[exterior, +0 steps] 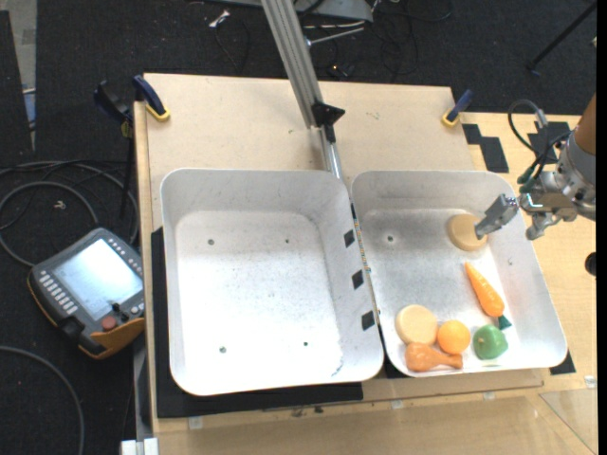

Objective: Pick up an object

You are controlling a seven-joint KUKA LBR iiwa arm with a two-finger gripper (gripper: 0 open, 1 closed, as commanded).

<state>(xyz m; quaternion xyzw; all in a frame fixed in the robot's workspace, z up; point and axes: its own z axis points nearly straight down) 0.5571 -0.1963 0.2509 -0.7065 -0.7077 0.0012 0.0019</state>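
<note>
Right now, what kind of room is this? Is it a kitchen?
Probably a robot lab, not a kitchen. The food looks like toys, such as the carrot, in a white bin; a teach pendant and cables lie on the floor.

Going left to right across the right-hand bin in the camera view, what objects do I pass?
Cream disc → orange ball → tan round piece → carrot → gripper.

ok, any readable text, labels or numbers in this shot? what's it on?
None readable.
Handheld controller on the floor, left of the bench: screen lit, contents too blurred to read.
Black patches on the divider between the bins: no legible characters.
Toy foods and bins: no visible print.
</note>
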